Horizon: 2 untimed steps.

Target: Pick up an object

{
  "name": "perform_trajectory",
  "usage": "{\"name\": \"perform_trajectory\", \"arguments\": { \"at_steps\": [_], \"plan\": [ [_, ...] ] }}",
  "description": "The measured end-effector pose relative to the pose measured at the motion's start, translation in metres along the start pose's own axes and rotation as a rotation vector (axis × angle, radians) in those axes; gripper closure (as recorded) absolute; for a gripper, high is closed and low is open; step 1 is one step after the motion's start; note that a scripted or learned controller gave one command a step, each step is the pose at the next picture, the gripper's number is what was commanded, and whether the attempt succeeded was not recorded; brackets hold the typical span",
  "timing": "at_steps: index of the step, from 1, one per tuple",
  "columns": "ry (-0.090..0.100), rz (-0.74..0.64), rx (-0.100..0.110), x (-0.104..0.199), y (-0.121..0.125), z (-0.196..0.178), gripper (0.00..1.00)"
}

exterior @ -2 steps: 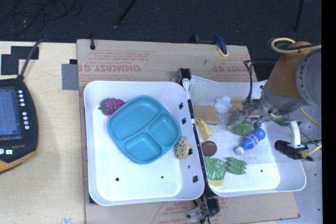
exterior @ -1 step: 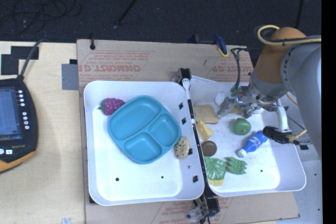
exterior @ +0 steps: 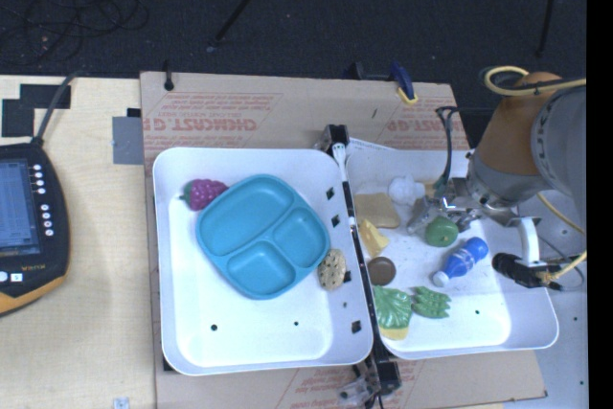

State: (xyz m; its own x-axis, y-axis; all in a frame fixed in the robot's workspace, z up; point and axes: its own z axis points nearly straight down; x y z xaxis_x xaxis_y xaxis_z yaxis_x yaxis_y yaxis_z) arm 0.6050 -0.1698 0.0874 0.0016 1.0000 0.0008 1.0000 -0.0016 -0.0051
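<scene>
My gripper [exterior: 436,212] hangs low over the right bin [exterior: 498,330], in its upper middle. A round green object [exterior: 442,233] lies right under it, touching or nearly touching; I cannot tell whether it is held. A blue bottle with a white cap [exterior: 463,261] lies just below and to the right. A white lump [exterior: 403,190] and a tan block [exterior: 379,210] lie to the gripper's left. The grey arm with its orange band [exterior: 508,139] comes in from the right.
The right bin also holds a yellow wedge [exterior: 370,236], a brown disc [exterior: 381,271] and green leafy pieces [exterior: 410,306]. The left bin [exterior: 192,330] holds a blue divided plate [exterior: 264,235], purple grapes [exterior: 203,193] and a cookie [exterior: 332,269]. A pendant [exterior: 24,220] lies far left.
</scene>
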Motion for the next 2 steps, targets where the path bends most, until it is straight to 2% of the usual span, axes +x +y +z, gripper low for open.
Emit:
{"name": "perform_trajectory", "arguments": {
  "at_steps": [1,2],
  "plan": [
    [0.0,-0.002,-0.006,-0.0002,0.0028,-0.0122,1.0],
    [0.0,-0.002,-0.005,-0.0002,0.0026,-0.0116,0.0]
  ]
}}
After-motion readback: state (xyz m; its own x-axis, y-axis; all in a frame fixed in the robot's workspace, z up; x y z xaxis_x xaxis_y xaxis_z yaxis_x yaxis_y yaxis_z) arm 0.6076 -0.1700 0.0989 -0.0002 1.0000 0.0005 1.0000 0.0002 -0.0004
